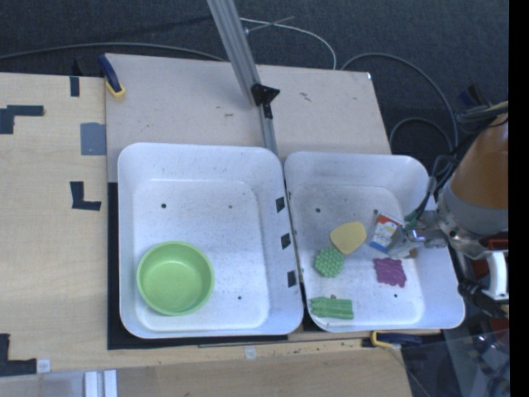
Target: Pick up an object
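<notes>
Tool [402,240] of the grey-and-orange arm [483,184] reaches into the right bin [347,168] from the right, its tip low over the bin floor; whether its fingers stand apart or together cannot be told from this slanted overhead view. Just to the tool's left, and seemingly touching it, lies a small white, red and blue carton [383,231]. Directly below the tool sits a purple scrap [389,270], close by. Farther left of the tool rests a yellow piece [349,237], and beside that, a little lower, a round green knobbly object [329,261]. A green ridged object [331,308] lies near the bin's front edge, down and to the left of the tool. Well apart to the tool's left, in the left bin [198,160], a green bowl [175,278] sits upright in the near corner. Both bins rest side by side on the tabletop [50,222].
</notes>
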